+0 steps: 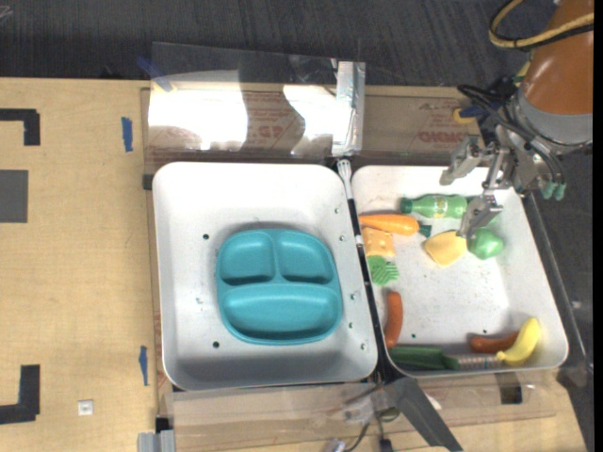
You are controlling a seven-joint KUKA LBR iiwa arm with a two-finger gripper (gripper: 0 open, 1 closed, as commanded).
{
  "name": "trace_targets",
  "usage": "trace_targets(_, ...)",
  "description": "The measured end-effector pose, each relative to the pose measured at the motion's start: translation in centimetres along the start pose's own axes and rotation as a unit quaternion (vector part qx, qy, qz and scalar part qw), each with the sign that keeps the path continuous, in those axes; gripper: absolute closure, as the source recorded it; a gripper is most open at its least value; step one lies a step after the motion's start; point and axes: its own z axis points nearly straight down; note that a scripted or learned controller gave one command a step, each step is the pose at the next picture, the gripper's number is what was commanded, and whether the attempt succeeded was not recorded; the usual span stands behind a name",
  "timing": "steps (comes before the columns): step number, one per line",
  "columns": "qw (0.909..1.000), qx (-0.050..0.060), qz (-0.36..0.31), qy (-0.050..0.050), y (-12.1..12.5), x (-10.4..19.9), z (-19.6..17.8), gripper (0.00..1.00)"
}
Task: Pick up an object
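The tool (482, 188) hangs over the far end of the right bin (490, 295), its metal fingers pointing down toward a tight knot of toy food. I cannot tell from this slant whether they are apart or together, and nothing visibly sits between them.

Just under them lie a green bottle (436, 206), a yellow wedge (446, 249) and a small green piece (487, 244), all touching or nearly so. That crowding is the main risk: a descent here may land a finger on top of one piece instead of beside it, or nudge two pieces at once, so the grip closes on an edge and slips.

The bottle looks rounded and could roll away under a glancing touch. The carrot (388, 223) beside it may get shoved toward the bin wall.

Farther off, the banana (524, 341) and the red sausage (394, 315) lie more apart and seem easier targets. The teal tray (278, 285) rests in the left bin (179, 215).
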Motion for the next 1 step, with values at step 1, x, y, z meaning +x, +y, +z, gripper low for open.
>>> trace_targets(1, 0.9986, -0.002, -0.053, 0.005, 0.97, 12.59, 12.58, 0.0)
